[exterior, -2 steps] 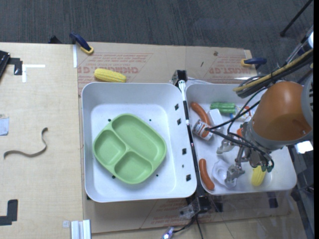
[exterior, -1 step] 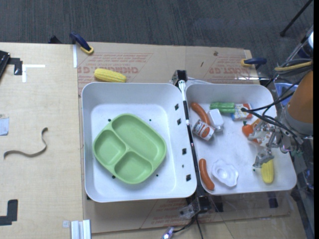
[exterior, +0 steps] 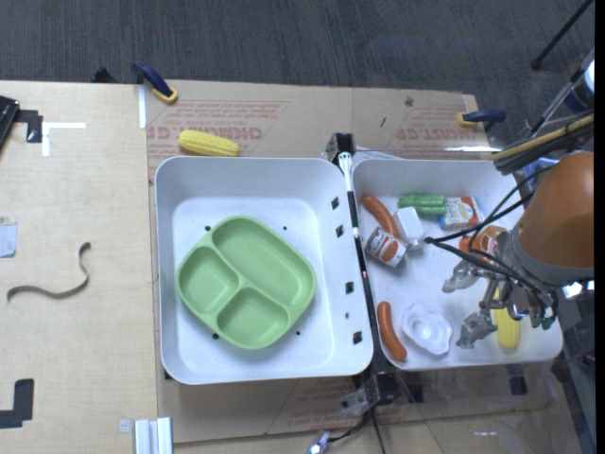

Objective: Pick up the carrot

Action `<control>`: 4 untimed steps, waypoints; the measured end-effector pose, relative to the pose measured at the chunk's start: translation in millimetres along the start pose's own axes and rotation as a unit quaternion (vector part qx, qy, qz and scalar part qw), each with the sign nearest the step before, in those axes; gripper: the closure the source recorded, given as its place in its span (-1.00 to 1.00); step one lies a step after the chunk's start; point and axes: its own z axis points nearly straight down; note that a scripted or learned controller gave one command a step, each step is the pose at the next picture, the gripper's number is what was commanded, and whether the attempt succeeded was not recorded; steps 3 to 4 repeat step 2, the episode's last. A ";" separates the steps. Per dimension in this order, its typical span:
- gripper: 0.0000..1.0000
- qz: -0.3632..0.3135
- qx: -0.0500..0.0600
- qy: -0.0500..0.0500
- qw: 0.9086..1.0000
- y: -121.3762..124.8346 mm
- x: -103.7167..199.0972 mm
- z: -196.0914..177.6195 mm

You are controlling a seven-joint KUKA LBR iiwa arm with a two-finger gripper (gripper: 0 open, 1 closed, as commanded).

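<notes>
**Arm appearance, lower right of frame**

Arm [exterior: 567,220]: rounded orange band, grey collar beneath. Black cables run leftward from the wrist. Gripper [exterior: 482,303]: pale grey metal fingers, dark linkage, small green and red wiring spots.

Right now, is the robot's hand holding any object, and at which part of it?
It cannot be told: the hand hangs low over the right white bin, beside a small yellow corn piece, with no object visibly held.

A: Camera, one, fixed above the bench. Facing?

B: Downward at a slant, far enough off to take in both shallow white plastic bins, left [exterior: 170,282] and right [exterior: 454,176].

A: Margins?

B: Dark grey carpet floor [exterior: 284,17] along the top; pale wooden benchtop [exterior: 66,206] at left; grey arm with orange band [exterior: 563,211] entering from the right.
</notes>
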 end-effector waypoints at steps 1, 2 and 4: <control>-1.00 -0.016 0.000 0.001 1.000 60.3 5.5 23.8; -1.00 -0.003 0.001 -0.001 1.000 6.1 -16.2 22.8; -1.00 -0.003 0.001 -0.001 1.000 6.1 -16.2 22.8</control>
